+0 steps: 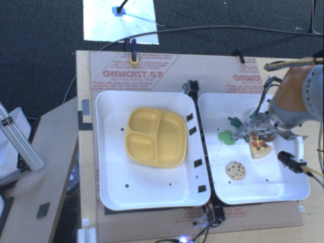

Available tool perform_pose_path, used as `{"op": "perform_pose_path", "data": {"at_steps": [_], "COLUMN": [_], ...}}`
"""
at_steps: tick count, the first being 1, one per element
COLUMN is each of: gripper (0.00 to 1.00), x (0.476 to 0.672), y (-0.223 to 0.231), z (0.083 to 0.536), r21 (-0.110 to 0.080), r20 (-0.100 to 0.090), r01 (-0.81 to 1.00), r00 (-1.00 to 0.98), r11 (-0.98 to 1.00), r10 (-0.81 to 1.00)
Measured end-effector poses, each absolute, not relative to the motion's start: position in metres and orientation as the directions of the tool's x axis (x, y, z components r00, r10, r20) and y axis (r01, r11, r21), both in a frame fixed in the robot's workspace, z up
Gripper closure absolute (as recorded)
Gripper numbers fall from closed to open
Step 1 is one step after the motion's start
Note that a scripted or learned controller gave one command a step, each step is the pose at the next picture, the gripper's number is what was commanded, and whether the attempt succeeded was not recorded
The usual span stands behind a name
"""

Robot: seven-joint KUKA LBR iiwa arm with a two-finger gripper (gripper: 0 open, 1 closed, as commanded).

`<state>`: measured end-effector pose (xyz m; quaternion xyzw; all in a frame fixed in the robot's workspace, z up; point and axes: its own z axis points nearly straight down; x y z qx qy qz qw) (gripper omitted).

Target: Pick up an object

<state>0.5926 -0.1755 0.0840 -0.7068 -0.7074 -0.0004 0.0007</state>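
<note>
The end effector (251, 129) hangs low in the right bin (293, 189) — whether spread or pressed together, I cannot tell. The pizza slice (259, 147) lies just below it in the frame, the green toy (226, 136) just to its left.

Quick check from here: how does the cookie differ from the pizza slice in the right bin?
The cookie is round and tan with dark specks; the pizza slice is wedge-shaped, pale with red spots. The cookie lies apart from the arm, nearer the bin's front edge; the pizza slice sits farther back, right beside the gripper. The cookie shows whole, while the slice's upper end is partly covered by the gripper. Both lie flat in the right bin.
</note>
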Motion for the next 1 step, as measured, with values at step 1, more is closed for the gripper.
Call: {"op": "perform_pose_path", "data": {"at_steps": [1], "gripper": [1.00], "x": [0.5940], "y": [-0.1758], "z": [0.0972], "r21": [0.005], "r20": [0.000], "r01": [1.000], "r00": [-0.001], "r11": [0.001], "r10": [1.000]}}
